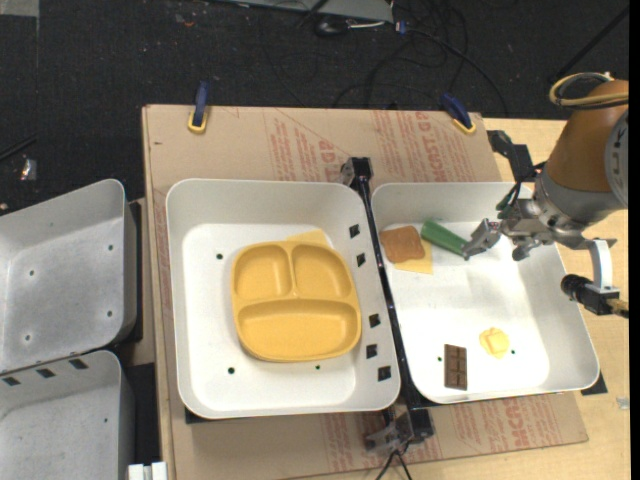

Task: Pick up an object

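Observation:
The right bin (560, 298) holds a green stick (441, 236) at its back, with a brown and yellow toast-like piece (405, 247) just left of it. A small yellow lump (494, 342) and a brown chocolate bar (456, 367) lie near the bin's front. My gripper (500, 246) hangs over the back of the right bin, just right of the green stick. Its fingers stand open, and nothing is between them. The left finger (479, 241) is close to the stick's right end; I cannot tell whether it touches.
The left bin (195, 268) holds a yellow divided plate (296, 301). A black divider (375, 268) runs between the bins. The grey and orange arm (588, 158) comes in over the right bin's back right corner. Grey metal trays (60, 268) lie off the bench to the left.

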`<state>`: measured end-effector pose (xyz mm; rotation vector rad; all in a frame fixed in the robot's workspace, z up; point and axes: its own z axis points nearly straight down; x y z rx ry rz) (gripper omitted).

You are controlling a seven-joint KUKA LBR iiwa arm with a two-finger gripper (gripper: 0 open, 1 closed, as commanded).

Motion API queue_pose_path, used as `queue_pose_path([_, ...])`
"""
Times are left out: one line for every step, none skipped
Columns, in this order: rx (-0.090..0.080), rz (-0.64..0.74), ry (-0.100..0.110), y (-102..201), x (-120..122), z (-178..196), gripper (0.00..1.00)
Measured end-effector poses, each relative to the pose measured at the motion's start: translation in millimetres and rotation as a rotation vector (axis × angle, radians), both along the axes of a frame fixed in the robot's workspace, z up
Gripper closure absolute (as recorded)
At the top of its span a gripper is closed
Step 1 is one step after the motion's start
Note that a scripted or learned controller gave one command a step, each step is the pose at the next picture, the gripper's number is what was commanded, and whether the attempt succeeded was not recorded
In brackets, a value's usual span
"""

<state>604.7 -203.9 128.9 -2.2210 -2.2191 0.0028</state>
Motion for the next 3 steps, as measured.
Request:
queue_pose_path([-0.002, 0.001, -0.005, 0, 1, 13, 1.0])
queue_pose_path([-0.002, 0.0, -0.007, -7, -2, 60, 1.0])
queue_pose_path([-0.002, 0.004, -0.009, 2, -1, 109, 1.0])
